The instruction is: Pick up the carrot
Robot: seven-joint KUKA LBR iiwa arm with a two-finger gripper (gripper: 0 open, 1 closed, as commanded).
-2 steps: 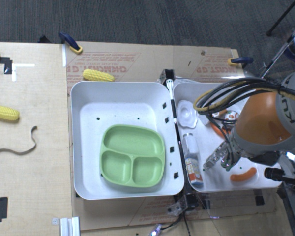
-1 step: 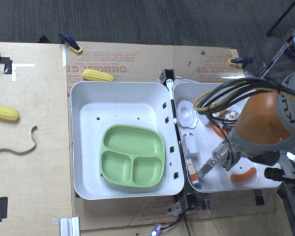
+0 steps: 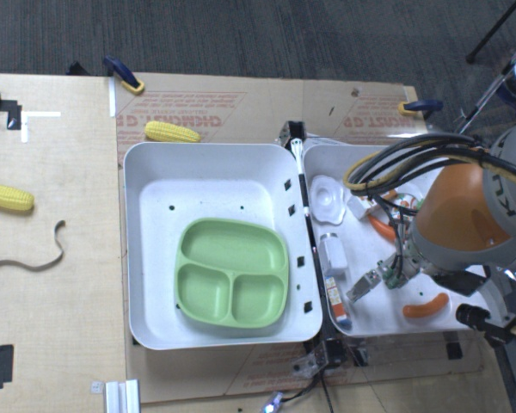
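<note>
The carrot (image 3: 380,224) lies on the floor of the right bin (image 3: 430,325), just above the jaws (image 3: 367,284) and partly behind cables and the arm (image 3: 460,218). It is not yet lifted. Whether the jaws are parted I cannot tell; nothing shows between them. An orange sausage-like piece (image 3: 425,306) lies to their right, the green plate (image 3: 233,274) well left.

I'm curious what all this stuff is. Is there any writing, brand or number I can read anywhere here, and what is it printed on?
Red print on the cardboard sheet under the bins, upside down: a large word, too faint to read with confidence.
More red print on that cardboard by the right bin: too faint to read.
"KU", black letters on the arm, cut off at the frame edge.
Label on the tube in the right bin: too small to read.
</note>
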